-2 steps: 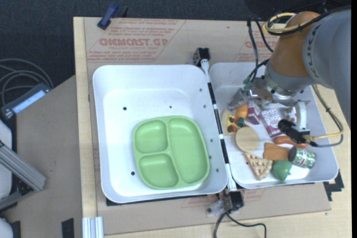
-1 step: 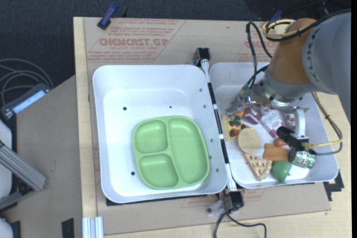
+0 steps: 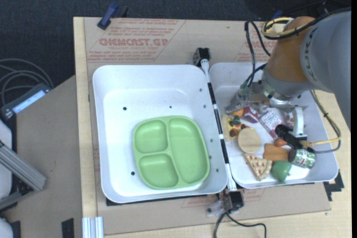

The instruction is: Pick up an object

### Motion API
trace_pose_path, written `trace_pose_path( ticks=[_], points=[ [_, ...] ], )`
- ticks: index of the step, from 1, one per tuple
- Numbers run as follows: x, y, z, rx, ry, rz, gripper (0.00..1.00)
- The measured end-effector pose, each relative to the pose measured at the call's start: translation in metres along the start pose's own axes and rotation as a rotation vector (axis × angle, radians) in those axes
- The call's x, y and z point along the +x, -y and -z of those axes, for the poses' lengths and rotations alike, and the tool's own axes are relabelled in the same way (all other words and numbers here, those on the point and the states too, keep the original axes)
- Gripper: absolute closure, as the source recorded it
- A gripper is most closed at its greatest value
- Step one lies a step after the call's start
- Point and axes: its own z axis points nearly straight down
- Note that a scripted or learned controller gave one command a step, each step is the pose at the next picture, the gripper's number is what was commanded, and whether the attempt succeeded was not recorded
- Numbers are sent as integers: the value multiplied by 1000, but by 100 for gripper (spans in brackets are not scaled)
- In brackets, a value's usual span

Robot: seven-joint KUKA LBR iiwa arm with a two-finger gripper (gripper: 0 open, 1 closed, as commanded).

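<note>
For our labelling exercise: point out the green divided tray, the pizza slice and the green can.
green divided tray (image 3: 169, 151): camera view, central ridge.
pizza slice (image 3: 257, 165): camera view, middle of slice.
green can (image 3: 303, 158): camera view, side wall.

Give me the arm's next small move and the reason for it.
Probably a short drop straight down toward the clutter. The arm's wrist hangs over the back of the right bin, where toy food lies piled: a pizza slice, a can. Nothing looks lifted yet.

A green three-compartment plate (image 3: 169, 152) lies in the left white bin (image 3: 111, 86). Far left on the bench (image 3: 89, 53) — a blue clip (image 3: 108, 15); cables (image 3: 17, 83) coil beyond the bench's left edge.
</note>
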Motion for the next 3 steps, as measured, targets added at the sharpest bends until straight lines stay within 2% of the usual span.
trace_pose_path(
  ticks=[1,2,3],
  points=[
    [-28,-41,19,-1,1,1,0],
    [3,-34,14,2,-1,1,0],
    [2,4,0,3,0,0,0]
  ],
)
